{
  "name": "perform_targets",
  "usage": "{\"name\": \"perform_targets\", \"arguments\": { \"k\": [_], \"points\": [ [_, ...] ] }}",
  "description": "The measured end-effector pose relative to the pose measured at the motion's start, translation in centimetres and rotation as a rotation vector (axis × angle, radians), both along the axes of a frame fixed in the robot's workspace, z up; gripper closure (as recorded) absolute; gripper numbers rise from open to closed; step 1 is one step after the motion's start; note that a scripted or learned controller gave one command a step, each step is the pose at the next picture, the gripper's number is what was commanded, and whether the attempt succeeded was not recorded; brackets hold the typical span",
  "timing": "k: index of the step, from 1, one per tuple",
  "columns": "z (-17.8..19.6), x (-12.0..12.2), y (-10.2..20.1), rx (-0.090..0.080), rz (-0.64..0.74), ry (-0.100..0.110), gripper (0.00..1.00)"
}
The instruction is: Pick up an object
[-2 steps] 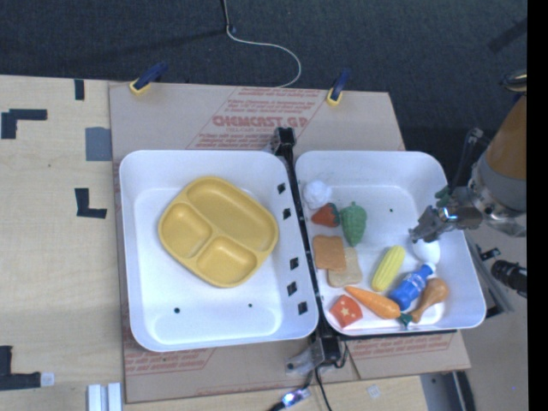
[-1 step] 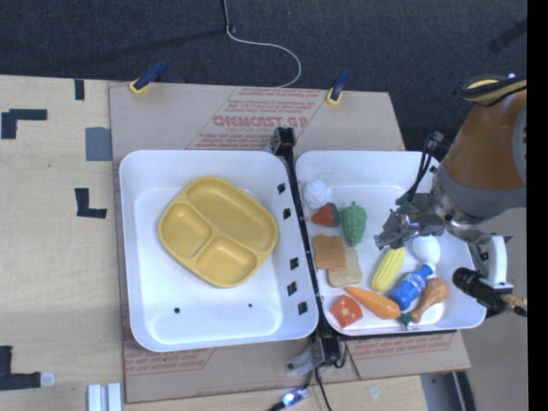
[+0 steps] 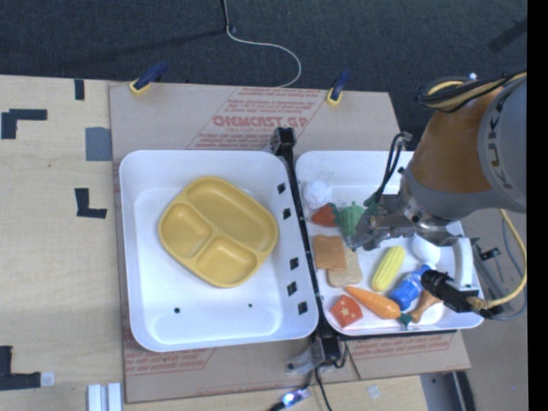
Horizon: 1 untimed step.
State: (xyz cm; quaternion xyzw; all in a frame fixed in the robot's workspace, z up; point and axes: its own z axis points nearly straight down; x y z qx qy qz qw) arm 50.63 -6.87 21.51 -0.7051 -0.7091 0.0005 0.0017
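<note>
Tool (image 3: 370,232) hangs low over the right white bin (image 3: 360,163), just at three o'clock of the green toy vegetable (image 3: 348,219); whether it is apart or together, I cannot tell.

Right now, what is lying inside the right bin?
The right bin holds toy food: corn cob, carrot, toast slices and a green piece. The arm covers its far right part.

A yellow divided plate (image 3: 218,229) lies in the left bin (image 3: 137,255); toy foods crowd the right bin (image 3: 342,163) beneath the claw (image 3: 370,229).
</note>
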Motion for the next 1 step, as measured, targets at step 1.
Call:
{"name": "perform_targets", "arguments": {
  "k": [1],
  "points": [
    [-0.51, -0.84, 4.86, 0.000, 0.000, 0.001, 1.00]
  ]
}}
